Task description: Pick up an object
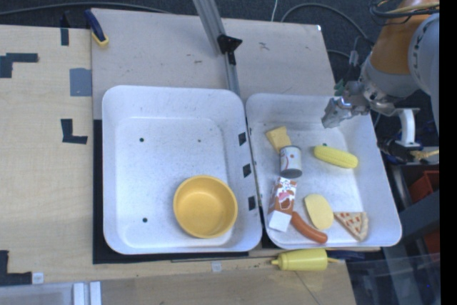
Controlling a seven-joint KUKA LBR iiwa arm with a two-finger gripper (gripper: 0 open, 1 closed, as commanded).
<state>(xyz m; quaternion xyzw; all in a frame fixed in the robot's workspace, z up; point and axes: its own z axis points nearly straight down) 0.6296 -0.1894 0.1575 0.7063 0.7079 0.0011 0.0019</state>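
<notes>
Nearest us, a mustard bottle (303, 260) lies on the bench; our gripper (334, 113) (finger state: we cannot tell) hangs up-left of the crosswise banana (335, 156).

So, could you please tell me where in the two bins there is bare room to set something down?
The left bin is mostly bare: only the yellow bowl sits at its near right corner. In the right bin, the far strip between the cheese wedge and the gripper is free. Its near half is crowded, from the can and banana to the pizza slice.
</notes>
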